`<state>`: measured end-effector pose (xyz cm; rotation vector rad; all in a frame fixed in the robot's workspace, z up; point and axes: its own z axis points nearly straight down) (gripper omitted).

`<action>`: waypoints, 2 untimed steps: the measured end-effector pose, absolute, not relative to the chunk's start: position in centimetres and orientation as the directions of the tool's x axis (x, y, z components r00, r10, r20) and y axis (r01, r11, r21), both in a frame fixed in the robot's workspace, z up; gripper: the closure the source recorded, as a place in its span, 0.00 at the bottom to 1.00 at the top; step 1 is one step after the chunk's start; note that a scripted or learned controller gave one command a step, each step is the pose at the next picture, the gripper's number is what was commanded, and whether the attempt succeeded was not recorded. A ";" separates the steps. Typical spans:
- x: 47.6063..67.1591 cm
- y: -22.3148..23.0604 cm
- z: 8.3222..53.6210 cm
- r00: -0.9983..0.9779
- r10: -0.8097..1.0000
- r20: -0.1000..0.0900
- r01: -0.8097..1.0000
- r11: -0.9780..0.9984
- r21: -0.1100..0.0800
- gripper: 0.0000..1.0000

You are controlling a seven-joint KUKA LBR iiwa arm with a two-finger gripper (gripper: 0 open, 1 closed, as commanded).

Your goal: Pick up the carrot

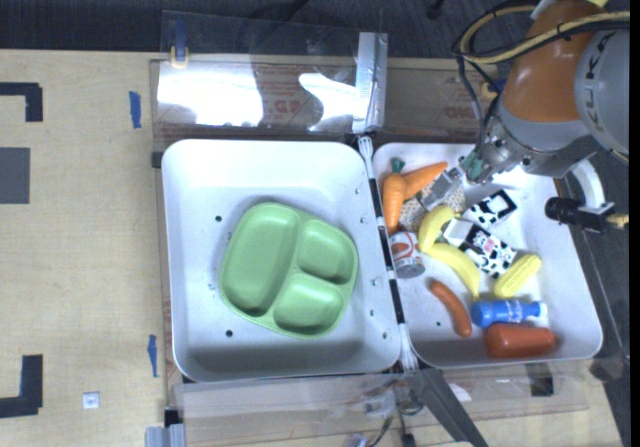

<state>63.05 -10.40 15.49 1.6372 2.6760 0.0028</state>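
The carrot (396, 199) is orange with a small green top and lies at the left edge of the right bin (580, 330), close to the divider. A second orange piece (426, 176) runs from it toward the gripper; I cannot tell if it belongs to the same carrot. My gripper (447, 190) reaches down from the upper right and sits low over the toys just right of the carrot, touching or nearly touching that orange piece. Nothing is visibly held.
Around the gripper in the right bin lie a banana (452, 257), a black-and-white block (490, 243), corn (518, 273), a blue bottle (508, 312), two sausages (520, 339) and a small can (405, 253). A green divided plate (290, 267) lies in the left bin (190, 195).
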 end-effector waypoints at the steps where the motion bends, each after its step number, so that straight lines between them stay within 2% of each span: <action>1: 64.9 -6.7 18.6 -0.477 0.879 -0.004 0.879 0.477 0.004 0.00; 2: 66.8 -10.0 16.0 -0.431 0.902 -0.004 0.902 0.431 0.005 0.00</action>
